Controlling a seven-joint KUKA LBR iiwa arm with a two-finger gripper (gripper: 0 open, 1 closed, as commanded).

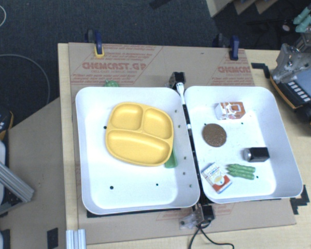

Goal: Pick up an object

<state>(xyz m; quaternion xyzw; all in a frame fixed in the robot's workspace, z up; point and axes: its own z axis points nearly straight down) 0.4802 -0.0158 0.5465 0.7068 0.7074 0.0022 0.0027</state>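
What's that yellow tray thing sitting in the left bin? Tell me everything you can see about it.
The yellow plate is a divided dish, plastic by its look, with rounded corners and three compartments: two smaller ones at the far side and one long one nearer the camera. It lies flat and right side up, slightly turned, in the left bin. Its compartments look bare. A small green item pokes out from under its near right edge.

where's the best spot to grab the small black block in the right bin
Probably across the short width of the small black block, coming straight down from above. It lies flat in the right bin with bare floor on its near and far sides; the green beans lie apart, a little below it, so fingers should fit.
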